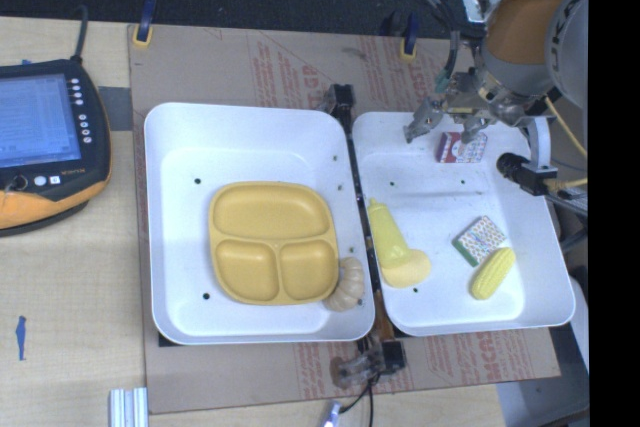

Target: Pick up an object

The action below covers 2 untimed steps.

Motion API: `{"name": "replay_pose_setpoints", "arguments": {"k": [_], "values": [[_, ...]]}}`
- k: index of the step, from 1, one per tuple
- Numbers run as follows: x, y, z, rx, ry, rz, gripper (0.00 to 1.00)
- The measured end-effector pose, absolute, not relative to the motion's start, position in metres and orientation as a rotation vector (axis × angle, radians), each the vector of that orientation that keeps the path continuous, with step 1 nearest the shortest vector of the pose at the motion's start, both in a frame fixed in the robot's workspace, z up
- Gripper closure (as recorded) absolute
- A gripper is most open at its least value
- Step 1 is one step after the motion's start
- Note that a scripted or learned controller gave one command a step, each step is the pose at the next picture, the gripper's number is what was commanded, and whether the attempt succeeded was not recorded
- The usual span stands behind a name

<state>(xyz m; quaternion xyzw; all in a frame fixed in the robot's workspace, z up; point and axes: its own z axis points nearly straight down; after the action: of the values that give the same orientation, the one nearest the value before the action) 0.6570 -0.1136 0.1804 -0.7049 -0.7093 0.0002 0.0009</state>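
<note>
I log my tool (447,120), fingers spread and empty, above a small red-and-white packet (458,148) at the right bin's (545,315) far end; likely light, flat; pinch across short edges.

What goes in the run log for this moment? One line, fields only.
gripper: above right bin far end, over red-white packet | holding: nothing seen | corn, yellow bottle: untouched

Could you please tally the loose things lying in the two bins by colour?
Yellow: 3 – divided tray, bottle, corn
Beige: 1 – shell-like lump
Red and white: 1 – small packet
Green and white: 1 – small block
Total: 6
</note>
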Motion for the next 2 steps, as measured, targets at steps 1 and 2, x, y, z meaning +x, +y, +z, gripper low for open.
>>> {"name": "replay_pose_setpoints", "arguments": {"k": [1, 2], "values": [[0.656, -0.151, 0.135, -2.215, -2.224, 0.008, 0.00], [0.656, -0.152, 0.146, -2.212, -2.226, 0.008, 1.00]]}}
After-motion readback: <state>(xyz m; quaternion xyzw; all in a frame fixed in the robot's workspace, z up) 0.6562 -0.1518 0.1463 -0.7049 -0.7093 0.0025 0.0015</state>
